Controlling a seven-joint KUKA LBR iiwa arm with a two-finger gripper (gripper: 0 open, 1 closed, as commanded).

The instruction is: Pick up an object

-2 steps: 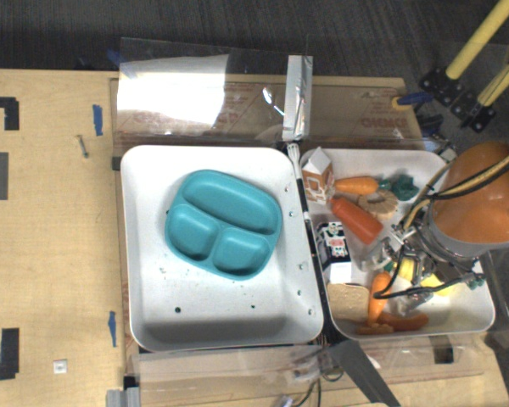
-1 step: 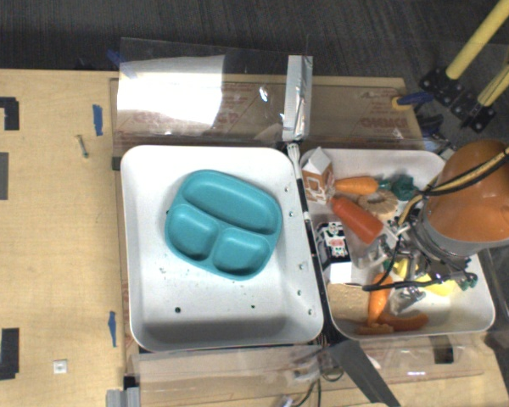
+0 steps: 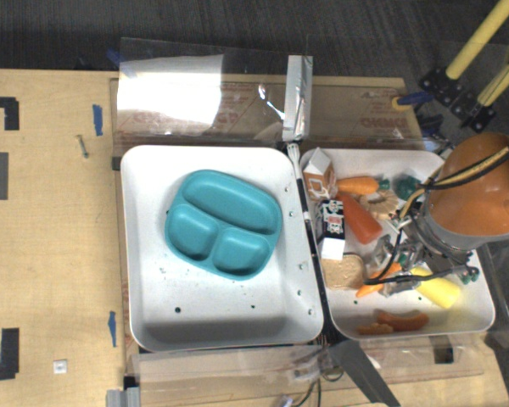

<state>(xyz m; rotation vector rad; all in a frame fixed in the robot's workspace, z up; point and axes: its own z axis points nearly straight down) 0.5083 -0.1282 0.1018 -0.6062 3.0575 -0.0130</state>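
Orange-banded arm hangs low over the right bin, jaws buried among toy food near the yellow piece; their spread I cannot tell. A teal divided tray fills the left bin.

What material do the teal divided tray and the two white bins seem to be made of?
Teal tray: likely moulded plastic, smooth with a soft sheen, rounded compartment edges. Left bin and right bin: probably thin formed plastic, matte to slightly glossy, with rounded corners and a raised rim. The picture cannot confirm either.
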